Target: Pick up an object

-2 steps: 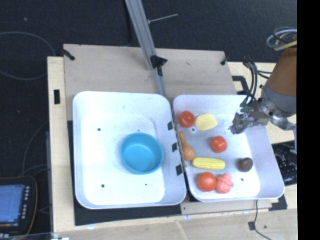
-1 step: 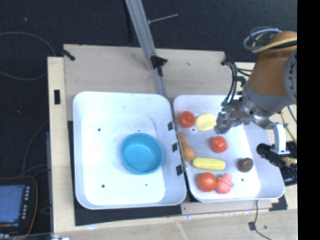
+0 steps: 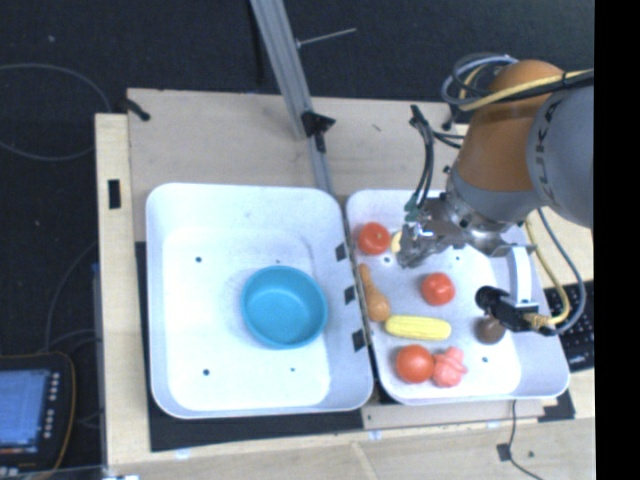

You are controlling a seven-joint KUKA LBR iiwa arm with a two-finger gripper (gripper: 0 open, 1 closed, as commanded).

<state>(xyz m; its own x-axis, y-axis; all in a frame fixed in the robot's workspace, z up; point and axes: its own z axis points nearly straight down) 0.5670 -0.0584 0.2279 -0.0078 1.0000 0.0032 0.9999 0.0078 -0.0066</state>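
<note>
Fingers [image 3: 410, 258] hover beside red tomato [image 3: 374, 238]

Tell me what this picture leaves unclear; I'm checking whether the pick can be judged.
- Gripper, camera view: small and dark under the wrist; its grip is unreadable.
- Yellowish item beside the gripper: mostly covered by it.
- Brown object in the right bin: too small to identify.

The arm [image 3: 520, 138] runs off the right edge and covers the right bin's [image 3: 530, 373] far right corner. The gripper [image 3: 413, 248] is too blurred to read. A small screen [image 3: 25, 408] at lower left is cut by the left edge.
</note>
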